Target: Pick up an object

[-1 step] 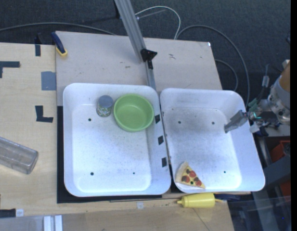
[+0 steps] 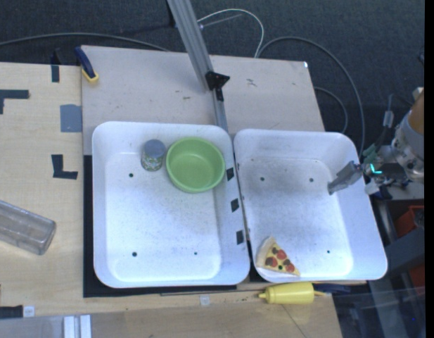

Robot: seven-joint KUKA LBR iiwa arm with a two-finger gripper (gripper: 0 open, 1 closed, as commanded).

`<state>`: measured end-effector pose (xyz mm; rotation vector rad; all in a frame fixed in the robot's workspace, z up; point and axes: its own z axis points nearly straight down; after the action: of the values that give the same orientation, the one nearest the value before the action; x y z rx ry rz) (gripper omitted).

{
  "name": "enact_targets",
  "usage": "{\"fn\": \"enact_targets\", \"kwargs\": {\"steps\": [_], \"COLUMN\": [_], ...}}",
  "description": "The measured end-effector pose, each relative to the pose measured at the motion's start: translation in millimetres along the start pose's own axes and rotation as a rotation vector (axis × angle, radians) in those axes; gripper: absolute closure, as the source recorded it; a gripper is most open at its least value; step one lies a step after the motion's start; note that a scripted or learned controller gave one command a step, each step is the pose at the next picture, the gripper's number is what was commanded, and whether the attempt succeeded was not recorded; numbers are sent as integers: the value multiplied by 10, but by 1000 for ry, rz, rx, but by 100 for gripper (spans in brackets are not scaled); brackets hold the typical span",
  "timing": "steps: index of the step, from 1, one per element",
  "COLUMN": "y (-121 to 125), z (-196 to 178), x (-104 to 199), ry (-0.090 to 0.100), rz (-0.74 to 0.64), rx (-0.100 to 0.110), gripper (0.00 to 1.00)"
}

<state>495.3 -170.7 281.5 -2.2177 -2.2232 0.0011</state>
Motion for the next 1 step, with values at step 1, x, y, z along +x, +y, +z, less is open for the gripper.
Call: {"fn": "enact_targets", "kwargs": {"steps": [1], "y": [4], "z": [634], "x": [55], "ry": [1], "rz": [1], "rx": [7], "gripper": [0]}}
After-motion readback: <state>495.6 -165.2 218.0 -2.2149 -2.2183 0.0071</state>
